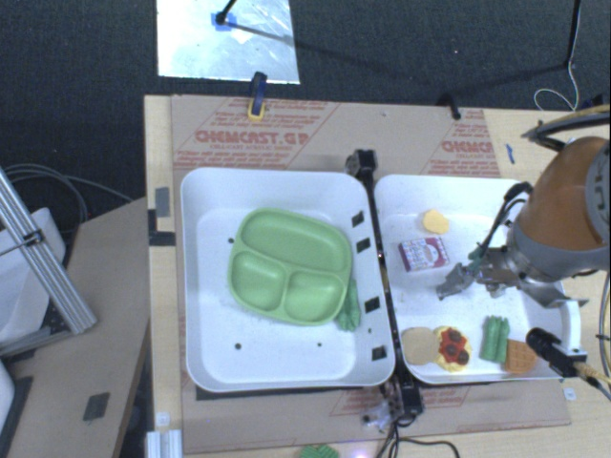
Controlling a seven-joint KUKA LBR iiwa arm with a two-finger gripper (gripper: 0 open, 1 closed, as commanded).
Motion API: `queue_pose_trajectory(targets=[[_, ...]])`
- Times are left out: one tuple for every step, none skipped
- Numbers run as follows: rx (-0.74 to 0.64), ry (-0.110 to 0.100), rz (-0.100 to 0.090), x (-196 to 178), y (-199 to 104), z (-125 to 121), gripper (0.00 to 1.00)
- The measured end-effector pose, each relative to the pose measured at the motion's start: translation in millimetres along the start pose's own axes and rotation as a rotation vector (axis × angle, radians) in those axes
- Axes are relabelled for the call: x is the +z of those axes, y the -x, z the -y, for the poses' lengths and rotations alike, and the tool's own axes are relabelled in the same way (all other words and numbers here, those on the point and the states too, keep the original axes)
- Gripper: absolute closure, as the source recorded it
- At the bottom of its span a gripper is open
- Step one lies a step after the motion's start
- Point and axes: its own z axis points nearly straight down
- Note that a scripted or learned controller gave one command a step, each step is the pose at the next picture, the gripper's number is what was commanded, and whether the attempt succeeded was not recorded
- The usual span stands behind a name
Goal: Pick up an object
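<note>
Camera view looks down at a slant on my bench, and much of me is hard to read from here. My arm comes in from the right, its orange band bulking over the far side of the right bin and hiding part of that bin's wall. My gripper hangs low over the middle of the right bin, a grey, blurred shape pointing left; whether my fingers are spread or closed I cannot tell, and I see nothing plainly between them.

The things I might take lie around it. A small red and white carton sits just left of the gripper, near but seemingly apart from it; its print is too small to read. Above the carton rests a small yellow piece, rounded, well clear of me. Along the near wall lie a tan round piece, touching a yellow piece with red spots, then a green ribbed piece and an orange-brown piece partly covered by a dark part of my rig, so its outline is cut off.

The left bin holds a pale green divided tray, tilted a little, with a darker green scrap peeking from under its right edge, mostly hidden.
</note>
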Motion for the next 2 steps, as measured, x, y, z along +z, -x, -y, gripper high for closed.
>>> queue_pose_trajectory(targets=[[0.000,0.001,0.000,60.2,67.5,-15.1,0.00],[-0.003,0.002,0.000,17.8,84.9,-7.7,0.00]])
